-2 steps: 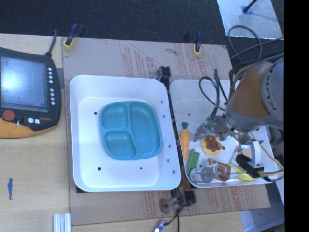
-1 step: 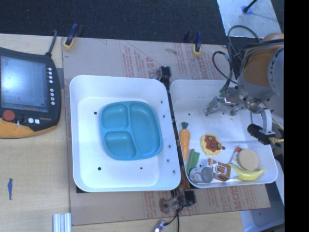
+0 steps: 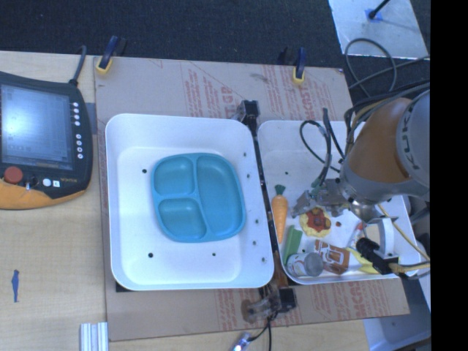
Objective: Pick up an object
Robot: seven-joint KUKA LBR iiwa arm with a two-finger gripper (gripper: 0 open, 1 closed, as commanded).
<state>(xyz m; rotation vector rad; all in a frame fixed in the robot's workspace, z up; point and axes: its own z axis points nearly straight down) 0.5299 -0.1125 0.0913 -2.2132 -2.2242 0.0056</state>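
The gripper (image 3: 327, 196) is hanging low over the pizza toy (image 3: 317, 221) in the right bin (image 3: 289, 141), seemingly lining up; whether anything is held cannot be told.

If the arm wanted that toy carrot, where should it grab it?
Probably across the middle of the carrot, coming straight down. It lies flat and lengthwise beside the right bin's left wall, green top up-picture, so closing across its narrow width looks easiest, though the wall leaves little room.
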